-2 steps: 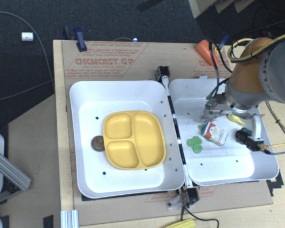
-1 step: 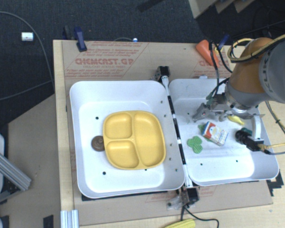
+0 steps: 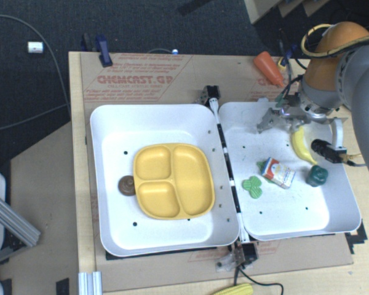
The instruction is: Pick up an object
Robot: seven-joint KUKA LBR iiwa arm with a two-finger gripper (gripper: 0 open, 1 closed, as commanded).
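- Lowering the two-finger gripper squarely over one item, centred, would suit best; nearest lies the curved yellow banana, right of frame centre in the right-hand shallow white bin.
- Cannot tell the claw's spread; seemingly holding nothing.
- Smooth, glossy, partly tucked under the wrist.

From my remote view I see the bench covered with brown cardboard that carries red printed letters. A blue clamp sits on its far left edge, and an orange tool handle lies near its far right corner. Black clips join the two bins at the far side, and another clip at the near side. A white cable runs on the dark carpet at left.
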